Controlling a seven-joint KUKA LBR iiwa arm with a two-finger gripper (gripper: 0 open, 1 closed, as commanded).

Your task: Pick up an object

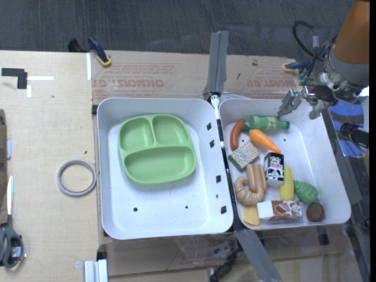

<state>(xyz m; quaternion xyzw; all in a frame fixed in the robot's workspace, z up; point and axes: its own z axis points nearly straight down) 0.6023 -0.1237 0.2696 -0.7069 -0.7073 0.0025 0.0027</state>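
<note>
1. Claw (301,103) sits over the far right corner of the right bin (329,151), hanging off the arm (352,34) that comes in from the right. Fingers look spread apart with nothing between them.
2. Closest thing to it: green bottle (268,123), lying on its side just left of and slightly nearer than the claw, cap end pointing right toward the fingers. Not touching, as far as I can tell.
3. Carrot (262,139) lies just near of the bottle, tilted; red sausage (235,134) to the left of both.
4. Rest of the pile sits well apart from the claw, toward the near wall: waffle cracker (244,154), milk carton (274,168), hot dog (255,177), donut (244,191), corn (286,183), green leafy piece (306,191), snack packet (284,210), brown ball (315,211).
5. Left bin (117,210) holds a green divided plate (157,148), flat, toward its far left.
6. On the bench left of the bins: tape ring (76,177), scissors (10,239).
</note>
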